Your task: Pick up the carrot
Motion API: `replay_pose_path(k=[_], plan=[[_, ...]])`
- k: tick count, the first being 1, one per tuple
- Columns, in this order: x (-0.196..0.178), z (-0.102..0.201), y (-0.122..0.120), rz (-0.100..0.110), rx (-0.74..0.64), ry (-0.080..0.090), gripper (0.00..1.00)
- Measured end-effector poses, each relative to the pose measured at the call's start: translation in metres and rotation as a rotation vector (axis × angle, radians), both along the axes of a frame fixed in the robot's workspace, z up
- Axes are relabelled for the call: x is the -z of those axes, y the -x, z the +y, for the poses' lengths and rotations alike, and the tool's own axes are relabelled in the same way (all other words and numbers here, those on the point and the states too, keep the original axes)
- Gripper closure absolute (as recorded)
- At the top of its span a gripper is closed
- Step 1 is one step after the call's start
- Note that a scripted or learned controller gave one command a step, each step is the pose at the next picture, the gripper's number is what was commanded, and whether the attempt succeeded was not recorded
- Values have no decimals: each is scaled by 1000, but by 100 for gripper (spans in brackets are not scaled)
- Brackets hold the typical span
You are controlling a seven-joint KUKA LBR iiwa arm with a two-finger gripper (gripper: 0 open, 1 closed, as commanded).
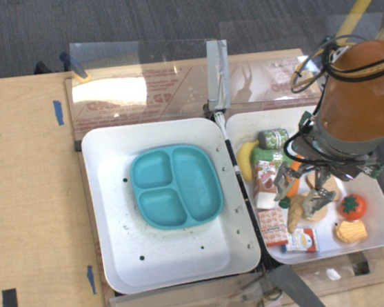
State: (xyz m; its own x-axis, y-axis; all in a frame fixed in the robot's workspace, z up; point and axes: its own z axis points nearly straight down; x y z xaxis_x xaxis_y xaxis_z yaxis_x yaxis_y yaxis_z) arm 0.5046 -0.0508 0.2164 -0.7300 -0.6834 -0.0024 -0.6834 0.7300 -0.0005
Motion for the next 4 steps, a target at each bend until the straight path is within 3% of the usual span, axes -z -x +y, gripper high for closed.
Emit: replay_pose_path(k=[1,2,3,4], plan=[[-113,-59,-13,-10,-164,4,100],[-58,-137,-8,3,-612,-2,100],[-93,-173,24,-5,-1001,4,100],[-48,-139,-46,-5,-1314,-2,100]])
